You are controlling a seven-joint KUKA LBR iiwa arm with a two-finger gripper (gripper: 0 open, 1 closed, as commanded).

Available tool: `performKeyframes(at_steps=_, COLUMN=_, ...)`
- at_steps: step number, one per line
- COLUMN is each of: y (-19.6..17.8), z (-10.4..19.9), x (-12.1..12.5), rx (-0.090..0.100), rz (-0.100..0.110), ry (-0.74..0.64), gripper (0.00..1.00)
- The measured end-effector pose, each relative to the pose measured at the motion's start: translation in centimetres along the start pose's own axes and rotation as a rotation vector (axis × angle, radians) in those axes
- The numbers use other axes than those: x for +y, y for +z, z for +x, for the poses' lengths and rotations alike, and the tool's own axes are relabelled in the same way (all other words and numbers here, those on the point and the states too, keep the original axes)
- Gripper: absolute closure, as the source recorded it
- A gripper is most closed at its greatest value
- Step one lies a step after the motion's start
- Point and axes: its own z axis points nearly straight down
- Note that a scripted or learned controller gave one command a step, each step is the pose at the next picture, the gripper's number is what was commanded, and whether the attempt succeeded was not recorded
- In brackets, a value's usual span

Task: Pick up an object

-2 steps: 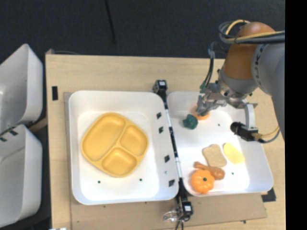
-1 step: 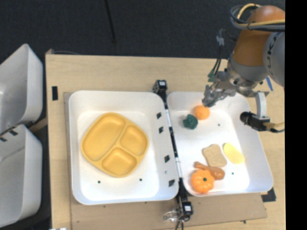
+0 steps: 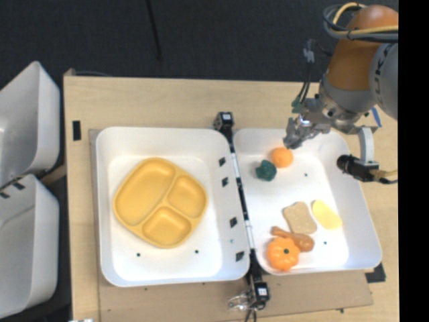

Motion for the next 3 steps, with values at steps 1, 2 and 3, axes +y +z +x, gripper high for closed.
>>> performKeyframes(at_steps=1, y=0.8, z=5.5, x=1.1, rx=-0.001, rz=0.002, ry=-0.006, gripper=1.0)
performKeyframes(at_steps=2, y=1.1, z=10.4, x=0.9, rx=0.0, rz=0.004, ry=-0.006, gripper=1.0)
performKeyframes(at_steps=3, y=1.7, z=15.8, x=1.7, rx=0.001, rz=0.001, ry=-0.007, gripper=1.0)
